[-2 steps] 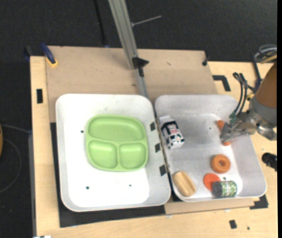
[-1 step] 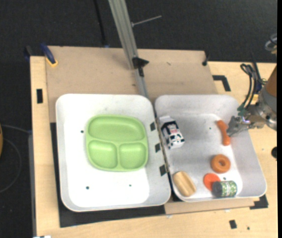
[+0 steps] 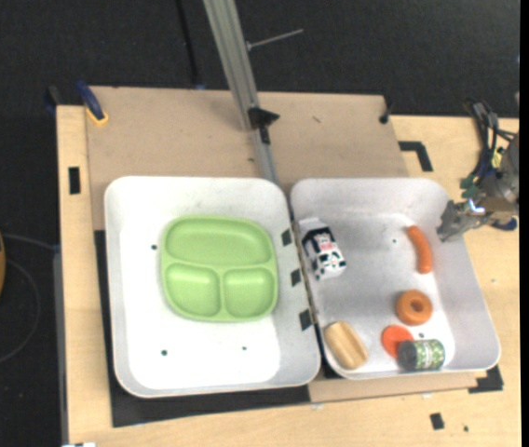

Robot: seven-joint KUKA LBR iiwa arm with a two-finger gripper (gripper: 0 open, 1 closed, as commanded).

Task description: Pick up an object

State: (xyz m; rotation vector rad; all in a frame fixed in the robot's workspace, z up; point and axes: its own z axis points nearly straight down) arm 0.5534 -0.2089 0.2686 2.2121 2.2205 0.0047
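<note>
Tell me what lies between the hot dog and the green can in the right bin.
In the camera view, an orange donut lies between the hot dog and the green can.

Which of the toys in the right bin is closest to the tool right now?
The orange sausage, lying near the bin's upper right, just left of the tool. The doughnut, bread roll, green can and black-and-white toy all lie farther away.

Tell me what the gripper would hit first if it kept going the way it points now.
Probably the orange sausage: the gripper sits at the right bin's right edge, pointing down-left into it. Height is unclear, so it might pass above.
</note>
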